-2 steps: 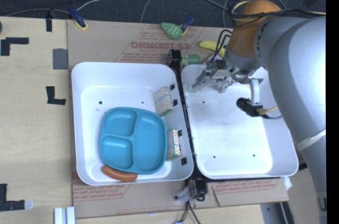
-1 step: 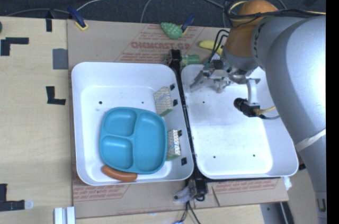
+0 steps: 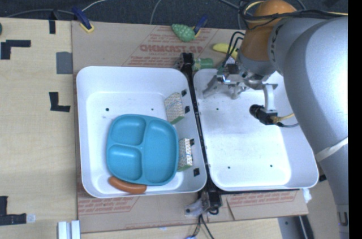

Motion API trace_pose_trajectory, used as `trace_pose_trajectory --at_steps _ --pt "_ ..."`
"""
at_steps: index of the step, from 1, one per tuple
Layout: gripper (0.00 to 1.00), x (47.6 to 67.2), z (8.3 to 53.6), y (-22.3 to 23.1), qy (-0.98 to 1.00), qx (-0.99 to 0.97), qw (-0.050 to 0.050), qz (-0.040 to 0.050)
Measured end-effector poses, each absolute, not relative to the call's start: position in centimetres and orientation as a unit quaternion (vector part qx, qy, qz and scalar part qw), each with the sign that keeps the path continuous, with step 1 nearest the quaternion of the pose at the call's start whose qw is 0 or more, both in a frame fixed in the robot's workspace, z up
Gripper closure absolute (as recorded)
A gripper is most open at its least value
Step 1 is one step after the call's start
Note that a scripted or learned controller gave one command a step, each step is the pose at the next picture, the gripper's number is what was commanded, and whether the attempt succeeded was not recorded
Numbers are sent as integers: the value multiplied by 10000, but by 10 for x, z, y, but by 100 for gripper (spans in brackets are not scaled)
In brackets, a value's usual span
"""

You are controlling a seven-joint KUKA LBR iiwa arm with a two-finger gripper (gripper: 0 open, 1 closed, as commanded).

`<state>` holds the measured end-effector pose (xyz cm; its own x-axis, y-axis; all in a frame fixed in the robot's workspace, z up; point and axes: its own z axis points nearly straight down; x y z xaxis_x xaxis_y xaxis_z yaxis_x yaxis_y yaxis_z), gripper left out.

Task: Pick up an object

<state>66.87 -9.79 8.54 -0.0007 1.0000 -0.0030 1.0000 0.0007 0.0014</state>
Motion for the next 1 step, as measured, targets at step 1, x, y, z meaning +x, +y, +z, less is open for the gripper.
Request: trace_pose_trajectory --at_steps 1 --pt "0 662 86 -101 7076 7066 16 -1"
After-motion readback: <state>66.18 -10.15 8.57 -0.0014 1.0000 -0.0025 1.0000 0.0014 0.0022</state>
